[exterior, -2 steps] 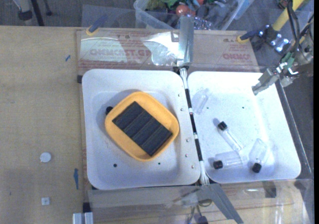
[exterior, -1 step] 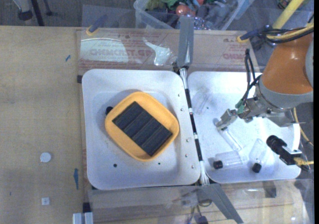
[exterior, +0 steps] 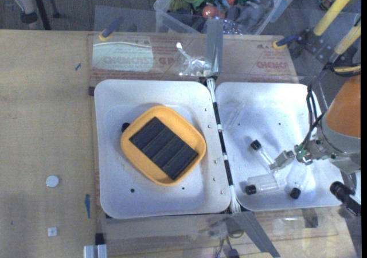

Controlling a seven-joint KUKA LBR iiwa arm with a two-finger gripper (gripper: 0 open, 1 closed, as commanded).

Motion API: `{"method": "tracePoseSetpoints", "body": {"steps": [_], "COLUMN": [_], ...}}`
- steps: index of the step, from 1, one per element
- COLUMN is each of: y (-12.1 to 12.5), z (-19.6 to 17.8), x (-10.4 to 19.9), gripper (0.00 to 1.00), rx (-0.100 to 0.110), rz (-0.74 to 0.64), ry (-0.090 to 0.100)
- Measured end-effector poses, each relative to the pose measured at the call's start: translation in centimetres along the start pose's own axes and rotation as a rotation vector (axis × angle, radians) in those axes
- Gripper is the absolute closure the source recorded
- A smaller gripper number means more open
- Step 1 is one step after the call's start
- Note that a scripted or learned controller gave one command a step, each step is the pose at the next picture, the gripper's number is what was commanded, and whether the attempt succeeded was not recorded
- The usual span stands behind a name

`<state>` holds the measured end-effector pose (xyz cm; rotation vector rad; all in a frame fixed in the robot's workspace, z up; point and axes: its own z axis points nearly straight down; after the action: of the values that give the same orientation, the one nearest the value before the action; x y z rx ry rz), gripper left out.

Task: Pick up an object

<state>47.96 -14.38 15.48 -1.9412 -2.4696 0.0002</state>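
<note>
The left bin (exterior: 109,142) held a yellow tray (exterior: 189,132) with dark slats. The right bin (exterior: 269,108) held three clear tubes with black caps (exterior: 262,184). The gripper (exterior: 287,158) hung just above them; its grip could not be told.

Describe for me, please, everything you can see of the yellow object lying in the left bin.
The yellow object is a flat, rounded-square piece that looks like plastic, with a raised yellow rim around a dark inset panel divided into three long strips. It lies flat on the floor of the left bin, turned at an angle to the bin's walls, roughly in the middle. A small black part peeks out at its upper left edge. Nothing else touches it; the tool is over the right bin.
</note>
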Motion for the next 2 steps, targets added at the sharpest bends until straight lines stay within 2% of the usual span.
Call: {"method": "tracePoseSetpoints", "body": {"steps": [1, 2], "y": [6.8, 6.8], "z": [-12.0, 1.9], "x": [-0.4, 2.2], "gripper": [0.0, 0.0], "rx": [-0.003, -0.001], "rz": [-0.094, -0.151], "ry": [-0.003, 0.0]}}
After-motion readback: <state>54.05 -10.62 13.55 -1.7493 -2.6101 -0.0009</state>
